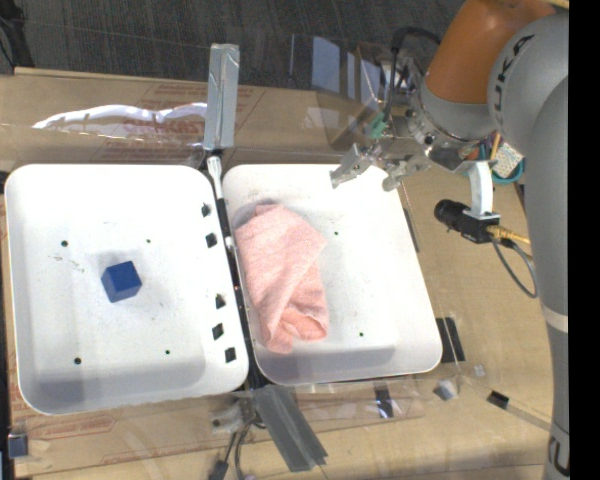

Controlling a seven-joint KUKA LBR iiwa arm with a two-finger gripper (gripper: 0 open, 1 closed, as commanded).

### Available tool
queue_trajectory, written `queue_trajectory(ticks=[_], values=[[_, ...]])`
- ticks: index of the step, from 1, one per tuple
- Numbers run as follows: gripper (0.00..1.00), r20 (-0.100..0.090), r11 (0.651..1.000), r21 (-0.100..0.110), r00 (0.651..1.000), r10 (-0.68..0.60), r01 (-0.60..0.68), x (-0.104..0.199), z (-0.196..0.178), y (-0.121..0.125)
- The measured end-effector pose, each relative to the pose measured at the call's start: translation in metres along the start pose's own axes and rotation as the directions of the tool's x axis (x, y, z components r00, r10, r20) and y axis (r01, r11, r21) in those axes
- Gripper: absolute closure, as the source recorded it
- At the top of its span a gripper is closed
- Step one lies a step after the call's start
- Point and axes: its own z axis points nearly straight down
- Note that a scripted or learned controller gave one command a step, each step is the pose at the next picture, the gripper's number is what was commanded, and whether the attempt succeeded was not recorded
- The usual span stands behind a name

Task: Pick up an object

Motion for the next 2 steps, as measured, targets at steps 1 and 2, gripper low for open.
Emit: queue_trajectory(ticks=[1, 2], values=[[0.0, 0.0, 0.971, -0.004, 0.971, -0.237, 0.237, -0.004, 0.171, -0.017], [0.0, 0.0, 0.996, -0.004, 0.996, 0.085, -0.085, -0.016, 0.171, -0.003]])
